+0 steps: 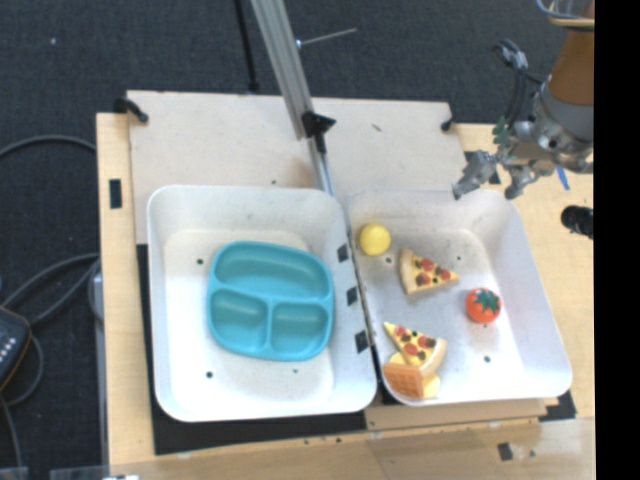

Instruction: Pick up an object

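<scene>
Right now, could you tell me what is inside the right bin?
The right bin holds a yellow ball, two pizza slices and a tomato. Nothing covers them.

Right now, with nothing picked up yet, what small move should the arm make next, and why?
Probably shift the hand forward and down into the right bin, toward the tomato. The hand hangs over the bin's far right corner with nothing between its fingers, and the tomato sits nearest that side, clear of the pizza slices and the yellow ball.
</scene>
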You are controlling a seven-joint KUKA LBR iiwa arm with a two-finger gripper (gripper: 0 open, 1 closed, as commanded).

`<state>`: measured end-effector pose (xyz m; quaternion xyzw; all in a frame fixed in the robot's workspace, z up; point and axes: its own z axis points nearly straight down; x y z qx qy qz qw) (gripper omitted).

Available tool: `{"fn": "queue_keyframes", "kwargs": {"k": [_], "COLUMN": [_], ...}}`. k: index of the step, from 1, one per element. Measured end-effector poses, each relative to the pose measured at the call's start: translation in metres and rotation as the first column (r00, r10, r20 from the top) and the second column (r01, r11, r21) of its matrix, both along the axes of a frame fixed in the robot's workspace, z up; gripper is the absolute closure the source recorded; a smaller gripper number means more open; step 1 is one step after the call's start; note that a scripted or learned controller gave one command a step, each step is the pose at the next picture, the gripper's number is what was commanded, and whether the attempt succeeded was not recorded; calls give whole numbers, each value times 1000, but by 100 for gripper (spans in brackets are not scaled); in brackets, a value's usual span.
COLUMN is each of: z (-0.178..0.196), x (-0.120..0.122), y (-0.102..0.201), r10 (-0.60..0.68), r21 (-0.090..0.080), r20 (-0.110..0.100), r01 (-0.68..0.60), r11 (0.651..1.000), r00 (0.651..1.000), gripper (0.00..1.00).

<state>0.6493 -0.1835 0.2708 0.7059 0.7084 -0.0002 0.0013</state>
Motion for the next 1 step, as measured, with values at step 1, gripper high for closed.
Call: {"fn": "queue_keyframes", "kwargs": {"k": [1], "z": [0], "x": [0], "y": [0], "r10": [1], "r21": [-1], "r20": [0], "r01": [-1], "r11": [1000], "r00": [1000], "gripper": [0]}}
